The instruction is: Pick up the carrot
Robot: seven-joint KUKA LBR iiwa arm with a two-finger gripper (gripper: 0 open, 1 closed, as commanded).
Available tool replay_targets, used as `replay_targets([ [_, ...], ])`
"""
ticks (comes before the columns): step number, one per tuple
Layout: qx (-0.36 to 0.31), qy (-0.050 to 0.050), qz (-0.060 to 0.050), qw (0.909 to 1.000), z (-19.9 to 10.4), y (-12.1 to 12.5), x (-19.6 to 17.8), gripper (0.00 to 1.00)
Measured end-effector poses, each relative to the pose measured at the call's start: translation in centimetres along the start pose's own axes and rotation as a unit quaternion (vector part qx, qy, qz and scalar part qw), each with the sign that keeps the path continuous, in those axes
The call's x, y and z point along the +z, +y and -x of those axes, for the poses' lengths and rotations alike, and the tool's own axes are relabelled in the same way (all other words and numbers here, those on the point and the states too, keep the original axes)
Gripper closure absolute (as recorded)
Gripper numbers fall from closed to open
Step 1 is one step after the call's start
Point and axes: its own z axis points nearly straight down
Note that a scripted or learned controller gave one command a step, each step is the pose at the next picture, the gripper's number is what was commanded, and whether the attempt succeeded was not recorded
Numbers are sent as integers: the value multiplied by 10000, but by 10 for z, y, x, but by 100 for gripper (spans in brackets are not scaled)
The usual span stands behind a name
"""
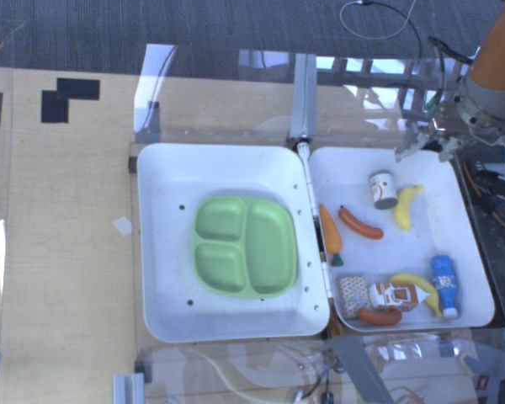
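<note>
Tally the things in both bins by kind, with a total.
Plate: 1
Carrot: 1
Sausages: 2
Bananas: 2
Can: 1
Bottle: 1
Carton: 1
Packet: 1
Total: 10

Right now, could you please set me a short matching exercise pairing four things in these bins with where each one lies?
Things:
1. carrot
2. green plate
3. blue bottle
4. can

Places:
A. middle of the left bin
B. near right corner of the right bin
C. against the right bin's left wall
D. just left of the upper banana

Pairs: 1-C, 2-A, 3-B, 4-D
</note>
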Motion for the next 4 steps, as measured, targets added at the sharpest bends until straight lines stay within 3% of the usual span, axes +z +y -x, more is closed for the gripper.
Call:
replay_targets([
  [1, 1171, 5, -17, 9931, -56, -54, 85, 0],
  [2, 600, 5, 7, 9982, -80, -105, 122, 0],
  [3, 597, 9, 30, 9982, -81, -103, 111, 100],
  [4, 953, 0, 2, 9955, -60, -154, 19, 100],
])
